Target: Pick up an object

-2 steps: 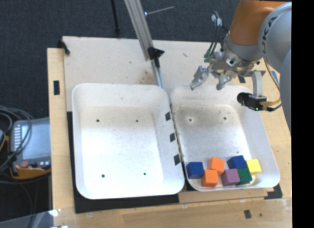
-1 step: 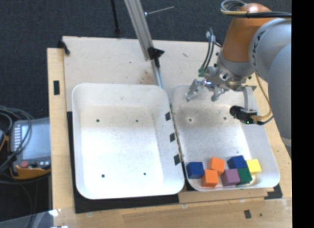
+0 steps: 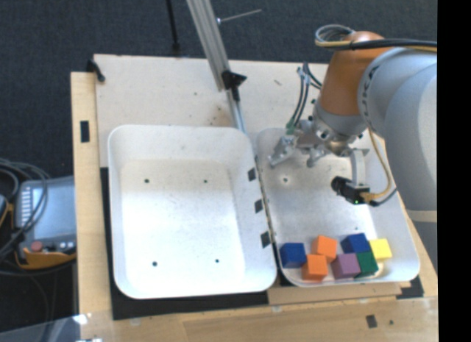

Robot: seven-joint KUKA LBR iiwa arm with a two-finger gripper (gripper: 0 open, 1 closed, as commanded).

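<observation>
bench: pale board top, bearing two shallow white bins side by side.

left bin: white, speckled floor with a few small dark dots.

right bin: white, holds all the blocks, clustered at its near edge.

blocks, front to back and left to right: blue cube at the left of the cluster; orange cube just beside it toward the near rim; second orange cube behind that; purple cube in the middle front; green cube touching the purple one on its right; second blue cube behind the green; yellow cube at the right end. the cubes sit packed together, several touching.

arm: grey, with an orange band above the wrist, reaching in from the right over the far part of the right bin.

gripper: metal fingers pointing down and left near the far left corner of the right bin, well apart from the cubes. the fingers seem spread apart, though the view is small and blurred here; nothing lies between them.

aluminium rail: slants from the top of the view down to the gap between the bins.
</observation>
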